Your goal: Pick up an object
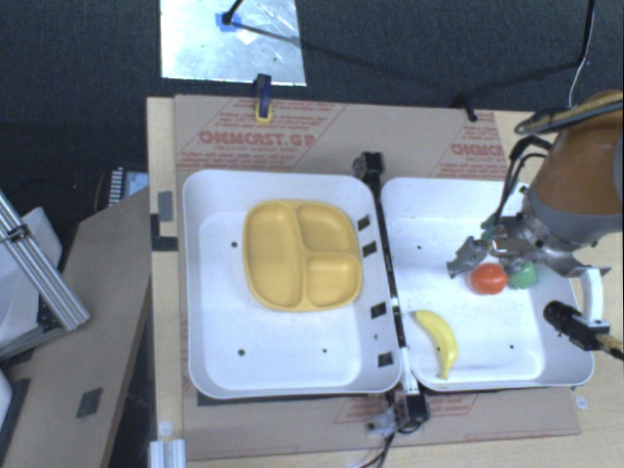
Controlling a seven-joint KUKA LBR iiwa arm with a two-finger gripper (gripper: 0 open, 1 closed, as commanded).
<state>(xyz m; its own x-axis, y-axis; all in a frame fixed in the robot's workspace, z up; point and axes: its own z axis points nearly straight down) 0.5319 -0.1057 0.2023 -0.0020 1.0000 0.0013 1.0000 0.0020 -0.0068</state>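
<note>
Fruit fills the right white bin [429,198]: a yellow plastic banana [439,338] near its front edge, long axis running front to back, and an orange-red round fruit [488,279] touching a green round one [524,275] toward the right side. The left white bin [214,291] holds a yellow divided plate [300,254]. Both bins sit on brown cardboard on the tabletop [292,130], dark carpet behind. The grey arm reaches in from the right, its claw [471,257] low beside the orange-red fruit; whether it is spread cannot be told.
</note>
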